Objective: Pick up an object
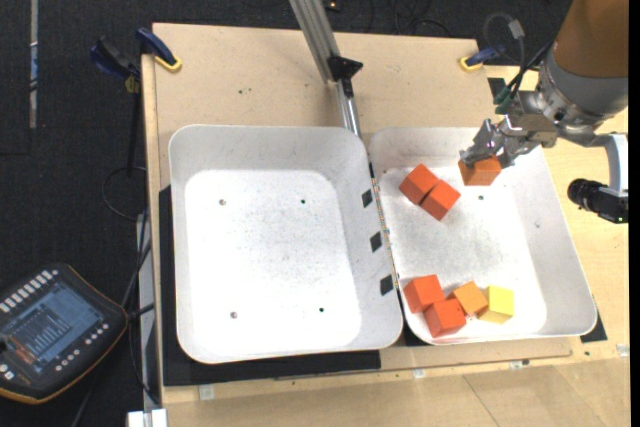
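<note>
My gripper [484, 158] hangs over the back of the right bin [560, 245], shut on an orange block [483, 172] that sits between its fingers, lifted a little above the bin floor. Just left of it, two red-orange blocks [429, 191] lie touching on the bin floor. Along the bin's front edge rest two more red-orange blocks [434, 303], an orange block [470, 297] and a yellow block [499, 303].
The left bin [200, 215] lies beside the right one, joined by black clips along the shared rim. A slanted metal pole [310, 5] crosses from the top to the bins' back edge. A teach pendant [50, 330] lies at the lower left, off the bench.
</note>
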`<state>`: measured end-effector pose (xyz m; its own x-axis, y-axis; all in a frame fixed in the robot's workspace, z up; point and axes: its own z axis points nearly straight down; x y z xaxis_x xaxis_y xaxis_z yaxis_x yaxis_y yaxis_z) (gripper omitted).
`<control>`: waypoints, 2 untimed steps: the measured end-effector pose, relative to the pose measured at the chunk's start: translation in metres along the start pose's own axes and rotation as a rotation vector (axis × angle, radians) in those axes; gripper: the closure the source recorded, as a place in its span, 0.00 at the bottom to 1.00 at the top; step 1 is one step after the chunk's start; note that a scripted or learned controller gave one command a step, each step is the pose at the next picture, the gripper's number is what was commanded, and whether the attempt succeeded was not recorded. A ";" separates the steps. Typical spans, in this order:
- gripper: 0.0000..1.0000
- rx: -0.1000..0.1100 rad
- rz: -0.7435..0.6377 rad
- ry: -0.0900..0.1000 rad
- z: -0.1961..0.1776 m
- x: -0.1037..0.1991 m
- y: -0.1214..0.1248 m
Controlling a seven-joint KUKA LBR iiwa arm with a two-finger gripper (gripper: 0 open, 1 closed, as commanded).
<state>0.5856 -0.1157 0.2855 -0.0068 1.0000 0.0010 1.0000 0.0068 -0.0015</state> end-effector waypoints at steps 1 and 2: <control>1.00 -0.001 -0.001 0.001 0.006 0.061 0.000; 1.00 0.002 -0.001 0.001 0.026 0.114 -0.009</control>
<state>0.5756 -0.0016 0.2594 -0.0079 1.0000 0.0016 1.0000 0.0079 -0.0034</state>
